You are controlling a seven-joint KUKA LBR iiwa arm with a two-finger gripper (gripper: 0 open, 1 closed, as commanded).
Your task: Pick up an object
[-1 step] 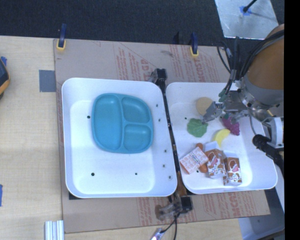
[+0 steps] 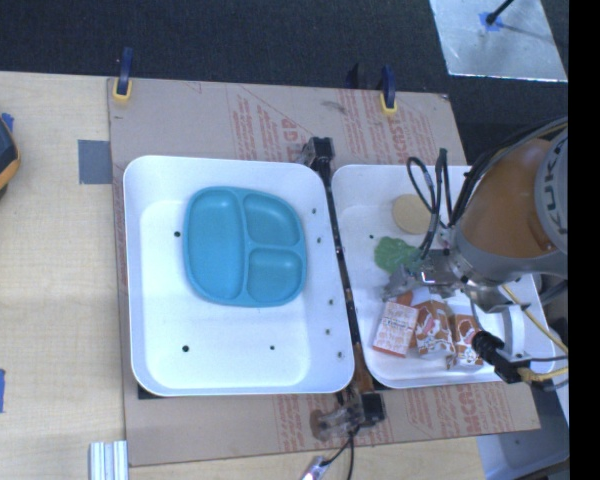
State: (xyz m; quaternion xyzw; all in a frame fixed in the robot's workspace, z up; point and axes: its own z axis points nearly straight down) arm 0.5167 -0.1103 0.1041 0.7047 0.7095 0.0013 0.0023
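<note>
The arm's wrist hides much of the right bin (image 2: 365, 268), and the gripper (image 2: 420, 273) is too blurred to tell how its fingers stand. It sits by one green object (image 2: 392, 254). One tan disc (image 2: 410, 211) is half covered; two snack packets (image 2: 412, 328) lie nearby. The left bin (image 2: 160, 348) holds one blue divided plate (image 2: 245, 246).

blue divided plate (image 2: 246, 246) in left bin (image 2: 150, 268); end effector (image 2: 420, 276) over right bin's (image 2: 355, 198) packets (image 2: 425, 328)
</note>
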